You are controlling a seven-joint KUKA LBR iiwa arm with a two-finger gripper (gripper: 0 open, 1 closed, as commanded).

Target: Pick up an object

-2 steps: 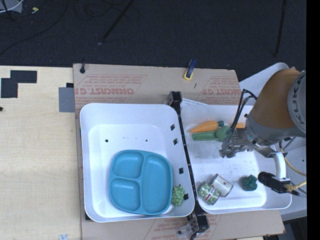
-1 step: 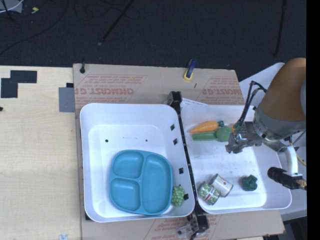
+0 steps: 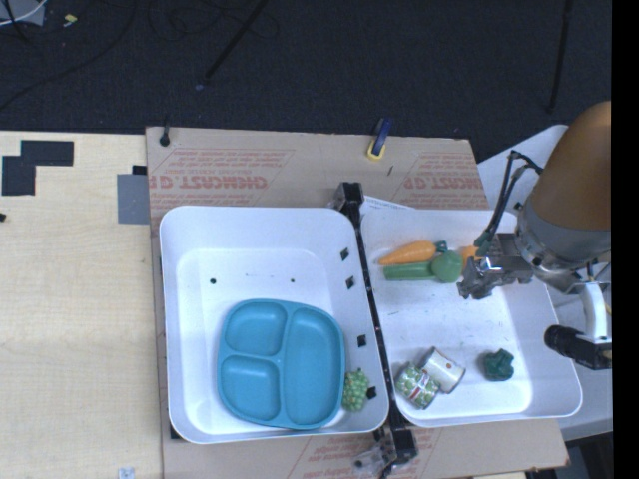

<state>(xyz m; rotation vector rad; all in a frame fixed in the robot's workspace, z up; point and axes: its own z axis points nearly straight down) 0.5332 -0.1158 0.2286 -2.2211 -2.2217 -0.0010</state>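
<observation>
Left bin [image 3: 190, 267]: a blue divided plate [image 3: 280, 362], green grapes [image 3: 355, 390] at its right edge. Right bin [image 3: 544, 392]: a toy carrot [image 3: 409, 253] on a green piece [image 3: 429, 268], a small can [image 3: 429, 377] and a dark green object [image 3: 498, 365] right of the can. The gripper [image 3: 477, 282] hangs just right of the carrot; its opening and any hold cannot be told.

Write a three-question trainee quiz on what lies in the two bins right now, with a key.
1. True or false: the blue divided plate lies in the left bin.
2. Which sits closest to the gripper? A) carrot B) small can C) dark green lump
3. Fill in: the green grape bunch rests against the plate's ____ edge, as the camera sees it.

Key: 1 true; 2 A; 3 right.
</observation>
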